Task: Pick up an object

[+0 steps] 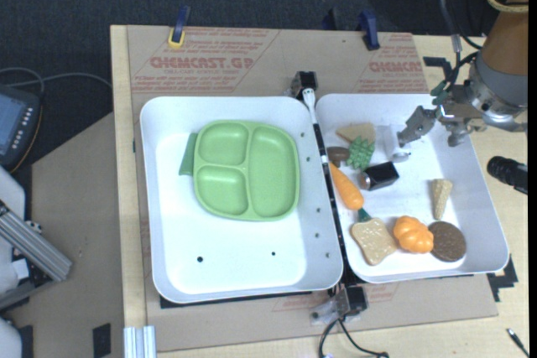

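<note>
Seen from above, the arm reaches in from the right with its gripper [411,132] hovering over the upper part of the right bin [495,214], holding nothing; whether its fingers are spread or closed cannot be told. This looks like the approach step: next it must descend onto one item, perhaps the black cylinder [382,175] just below-left. A carrot [346,188], bread slice [374,241] and cookie [447,241] lie nearby; the left bin [159,205] holds a green divided plate [247,170].
</note>
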Tool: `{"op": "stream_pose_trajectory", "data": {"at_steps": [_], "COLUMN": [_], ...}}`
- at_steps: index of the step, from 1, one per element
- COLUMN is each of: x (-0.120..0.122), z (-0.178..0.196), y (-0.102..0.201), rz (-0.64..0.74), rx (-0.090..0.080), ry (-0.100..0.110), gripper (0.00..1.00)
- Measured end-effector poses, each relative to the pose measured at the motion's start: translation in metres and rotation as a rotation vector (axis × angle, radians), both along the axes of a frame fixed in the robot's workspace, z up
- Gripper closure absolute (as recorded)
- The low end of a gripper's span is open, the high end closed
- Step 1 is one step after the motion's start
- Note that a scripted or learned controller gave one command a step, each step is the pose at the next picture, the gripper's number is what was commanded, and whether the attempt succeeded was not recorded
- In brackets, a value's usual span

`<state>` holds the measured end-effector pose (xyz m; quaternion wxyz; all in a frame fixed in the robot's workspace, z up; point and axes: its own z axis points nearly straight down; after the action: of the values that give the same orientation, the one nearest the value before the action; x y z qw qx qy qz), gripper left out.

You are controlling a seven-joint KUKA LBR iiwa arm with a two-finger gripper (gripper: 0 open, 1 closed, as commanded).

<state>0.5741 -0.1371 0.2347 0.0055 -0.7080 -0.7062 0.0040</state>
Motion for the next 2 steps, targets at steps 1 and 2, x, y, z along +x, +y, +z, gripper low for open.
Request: {"op": "stream_pose_trajectory", "data": {"at_steps": [1,2], "x": [0.003,0.012], "z": [0.008,-0.046], "y": [0.000,0.005], "rz": [0.003,0.004], "rx": [-0.002,0.000], "ry": [-0.014,-0.008], "gripper": [0.00,0.00]}}
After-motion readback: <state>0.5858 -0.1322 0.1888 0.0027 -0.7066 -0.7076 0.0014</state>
